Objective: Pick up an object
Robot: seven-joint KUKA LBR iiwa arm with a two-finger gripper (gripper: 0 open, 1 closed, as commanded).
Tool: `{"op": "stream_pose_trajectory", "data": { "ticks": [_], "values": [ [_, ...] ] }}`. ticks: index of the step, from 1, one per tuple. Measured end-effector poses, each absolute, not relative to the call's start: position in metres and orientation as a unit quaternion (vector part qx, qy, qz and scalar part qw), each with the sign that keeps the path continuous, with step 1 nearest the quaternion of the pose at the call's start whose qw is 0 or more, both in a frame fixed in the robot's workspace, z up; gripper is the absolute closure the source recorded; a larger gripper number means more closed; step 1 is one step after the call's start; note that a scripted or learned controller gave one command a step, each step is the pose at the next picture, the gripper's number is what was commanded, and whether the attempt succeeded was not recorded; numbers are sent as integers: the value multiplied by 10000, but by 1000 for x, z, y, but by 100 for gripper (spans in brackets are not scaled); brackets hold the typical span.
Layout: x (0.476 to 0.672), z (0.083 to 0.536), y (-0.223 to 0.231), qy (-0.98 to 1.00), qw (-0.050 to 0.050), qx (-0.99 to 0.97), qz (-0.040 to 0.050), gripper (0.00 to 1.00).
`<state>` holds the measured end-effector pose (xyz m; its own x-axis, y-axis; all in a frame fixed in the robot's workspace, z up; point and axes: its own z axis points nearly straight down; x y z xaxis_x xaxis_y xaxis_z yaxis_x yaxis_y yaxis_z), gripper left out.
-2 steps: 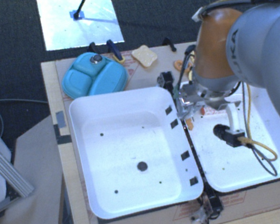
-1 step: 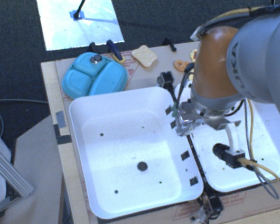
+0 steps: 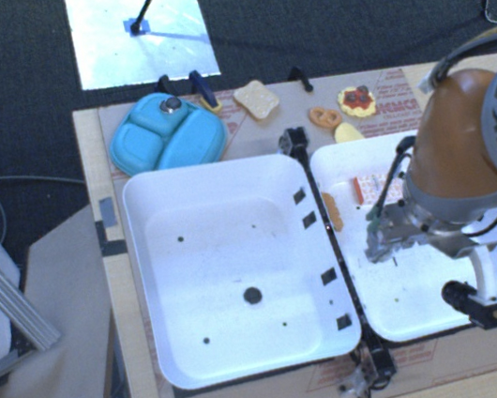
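1. Gripper [image 3: 382, 244] sits low inside the right bin [image 3: 413, 321], over its left-centre floor. Seen from above as a grey metal cluster; whether it is spread or closed cannot be told, and nothing can be made out in its grasp.
2. Arm [image 3: 468, 145] enters from the right, its orange band covering much of the bin's right half.
3. Just above the gripper, on the bin floor: a small red-and-white packet [image 3: 367, 188]. Left of that, an orange piece [image 3: 331, 210] against the divider between the bins.
4. Left bin [image 3: 164, 284] holds one small dark round object [image 3: 252, 295] near mid-floor.
5. Behind the bins on the bench: blue divided tray [image 3: 166, 133], toast slice [image 3: 257, 99], pretzel [image 3: 323, 116], a red-topped round toy food [image 3: 357, 101], a pale yellow piece [image 3: 347, 133] touching the right bin's far rim.
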<state>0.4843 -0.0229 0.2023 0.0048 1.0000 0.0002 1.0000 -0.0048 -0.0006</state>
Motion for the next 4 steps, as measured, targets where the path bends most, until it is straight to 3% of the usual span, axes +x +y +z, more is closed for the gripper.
{"op": "stream_pose_trajectory", "data": {
  "ticks": [1, 2, 3, 4],
  "values": [
    [599, 299, 52, -7115, -61, -7026, -76, 100],
    [645, 195, 62, -7093, 8, -7049, 9, 100],
    [608, 183, 100, -7095, 13, -7047, 5, 100],
    [502, 184, 63, -7061, 27, -7081, 28, 100]
  ]
}}
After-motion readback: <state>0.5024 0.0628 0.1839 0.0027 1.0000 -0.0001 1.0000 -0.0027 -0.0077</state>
